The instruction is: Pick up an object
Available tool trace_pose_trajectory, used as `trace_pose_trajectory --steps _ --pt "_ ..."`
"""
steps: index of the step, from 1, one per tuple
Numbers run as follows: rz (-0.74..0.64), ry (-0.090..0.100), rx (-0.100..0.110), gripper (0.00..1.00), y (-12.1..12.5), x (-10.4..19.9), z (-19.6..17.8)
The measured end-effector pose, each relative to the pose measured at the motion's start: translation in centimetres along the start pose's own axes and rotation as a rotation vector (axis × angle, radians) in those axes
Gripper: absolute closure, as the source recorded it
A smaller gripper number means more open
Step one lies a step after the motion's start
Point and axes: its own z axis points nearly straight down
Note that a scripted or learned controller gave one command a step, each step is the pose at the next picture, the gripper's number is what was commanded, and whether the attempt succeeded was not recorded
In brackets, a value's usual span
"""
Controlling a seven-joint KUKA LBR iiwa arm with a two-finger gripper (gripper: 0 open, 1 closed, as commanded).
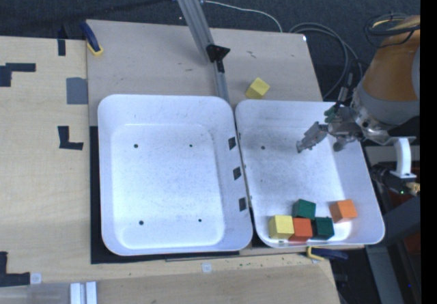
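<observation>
Tool: the tool (pixel 319 133) hangs over the right bin (pixel 273 125) near its far right edge; whether it is wide or narrow I cannot tell, and nothing shows in it.
Blocks: yellow block (pixel 280 226), orange block (pixel 302 228), two green blocks (pixel 304 209) (pixel 323 227) and another orange block (pixel 343 210) crowd the bin's near right corner.
Stray: one yellow block (pixel 258 88) lies on the worktop (pixel 150 57) behind the bins.
Handling: probably light, stiff, smooth-sided cubes.
Hold: across two opposite flat faces; the lone orange block looks easiest.
</observation>
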Motion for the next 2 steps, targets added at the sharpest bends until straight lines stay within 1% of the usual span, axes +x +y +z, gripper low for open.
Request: trace_pose_trajectory --steps 1,2 --pt "0.003 -0.002 -0.001 0.0 -0.3 -4.2 -1.0" --pt "0.005 -0.002 -0.001 0.0 -6.8 -6.1 -4.5"
